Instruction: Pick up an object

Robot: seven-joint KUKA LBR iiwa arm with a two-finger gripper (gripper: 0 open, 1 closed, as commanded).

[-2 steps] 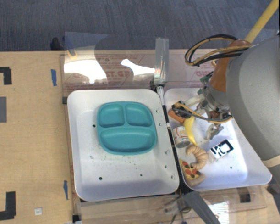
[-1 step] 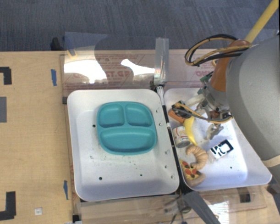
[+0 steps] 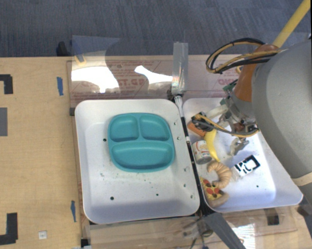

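The left bin [image 3: 91,164], in the middle of the frame, carried a teal plate [image 3: 141,141] with three compartments, which lay flat and well apart from the gripper. All the small things were in the right bin [image 3: 263,189], along its left wall. A yellow banana [image 3: 213,145] lay there nearly upright in the frame, and a small can [image 3: 201,153] lay just beside it on its left, touching it or almost. Above these two, in the upper left corner of this bin, was a small orange thing [image 3: 197,128] that I could not make out well. Below the banana lay a tan curved piece of bread [image 3: 222,173], and under it, at the lower left corner of the bin, a pizza slice [image 3: 214,190] that touched the bread. The gripper [image 3: 237,143] was inside the right bin, just to the right of the banana and above the bread, with a small gap to both. It held nothing that I could see, and I could not tell if it was open or closed. The grey arm [image 3: 288,111] came in from the right edge of the frame and covered the upper right part of this bin, with its orange band [image 3: 249,85] above the gripper.
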